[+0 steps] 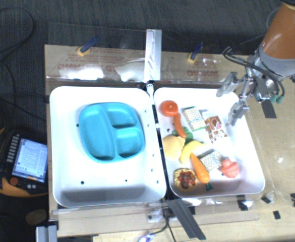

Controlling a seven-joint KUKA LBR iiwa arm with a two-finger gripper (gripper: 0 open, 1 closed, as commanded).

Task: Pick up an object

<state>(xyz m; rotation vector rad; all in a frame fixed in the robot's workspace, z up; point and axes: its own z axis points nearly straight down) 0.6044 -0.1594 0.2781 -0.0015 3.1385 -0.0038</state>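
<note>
The right bin [250, 150] holds several toy foods: a red tomato [169, 108], an orange pepper with a green stem [179, 128], two small snack packets [193, 117] [215, 126], a pale yellow lemon [172, 146], a banana [192, 147], a carrot [199, 168], a red fruit [230, 168] and a brown piece [184, 178]. My gripper [233, 100] hangs above the bin's far right corner, open, with nothing between its fingers. It is right of the packets and apart from them.
A blue divided plate [112, 130] lies in the left bin [66, 185]. A ridge [155, 135] separates the two bins. A clear plastic sheet [112, 64] lies behind the bins. A handheld controller [23, 163] sits on the floor to the left.
</note>
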